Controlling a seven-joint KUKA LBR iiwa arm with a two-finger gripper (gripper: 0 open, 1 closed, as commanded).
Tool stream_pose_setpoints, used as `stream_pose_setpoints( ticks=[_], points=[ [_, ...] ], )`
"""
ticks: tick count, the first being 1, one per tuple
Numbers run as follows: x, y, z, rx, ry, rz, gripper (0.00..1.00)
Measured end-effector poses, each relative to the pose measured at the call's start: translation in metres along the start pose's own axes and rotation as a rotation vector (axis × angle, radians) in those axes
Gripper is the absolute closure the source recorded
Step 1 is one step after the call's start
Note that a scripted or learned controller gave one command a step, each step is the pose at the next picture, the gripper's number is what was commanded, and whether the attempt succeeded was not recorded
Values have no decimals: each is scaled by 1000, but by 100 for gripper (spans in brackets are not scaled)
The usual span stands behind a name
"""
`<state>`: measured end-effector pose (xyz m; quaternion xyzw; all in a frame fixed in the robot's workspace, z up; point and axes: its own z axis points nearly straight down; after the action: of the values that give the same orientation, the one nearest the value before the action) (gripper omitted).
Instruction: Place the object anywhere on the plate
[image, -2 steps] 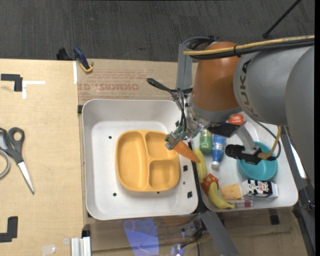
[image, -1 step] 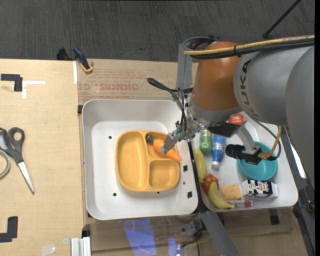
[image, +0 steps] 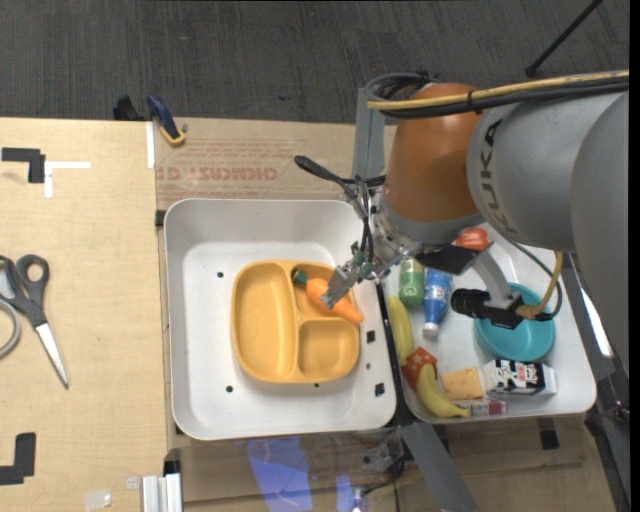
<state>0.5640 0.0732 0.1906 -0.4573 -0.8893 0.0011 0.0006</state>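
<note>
- Camera view, from above at a slant: two white bins side by side on the bench, arm (image: 520, 150) reaching in from the right.
- Left bin (image: 200, 330) holds a yellow divided plate (image: 265, 325) with one long compartment on the left and two smaller ones on the right.
- Toy carrot (image: 330, 298), orange with a green top, lies across the plate's upper right compartment; its pointed end runs down to the ridge above the lower right compartment.
- Gripper (image: 340, 285) sits directly over the carrot's middle. Fingers are small, dark and blurred against the carrot; cannot tell whether they are parted or closed, or whether they touch it.
- Orange band and grey body of the arm cover the upper part of the right bin (image: 570, 395), so that bin's back wall is hidden.
- Right bin contents that can be made out: a banana (image: 435, 395) at the front left, a green bottle (image: 410, 282), a blue-and-white bottle (image: 434, 298), a teal bowl (image: 520, 340), a small black-and-white carton (image: 518, 377).
- A small red item and a tan block beside the banana are too small to identify.
- Scissors (image: 35, 310) lie on the bench at far left, well apart from the bins; the handle loops are partly cut off by the frame edge.
- Cardboard sheet (image: 250, 170) behind the left bin carries printed lettering, reversed and hard to read.
</note>
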Motion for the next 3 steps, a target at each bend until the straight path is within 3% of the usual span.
stream_pose_setpoints(
  ticks=[1,2,3],
  points=[
    [-1,0,-8,1,-1,2,100],
    [61,4,29,0,0,-35,100],
    [61,4,29,0,0,-34,0]
  ],
)
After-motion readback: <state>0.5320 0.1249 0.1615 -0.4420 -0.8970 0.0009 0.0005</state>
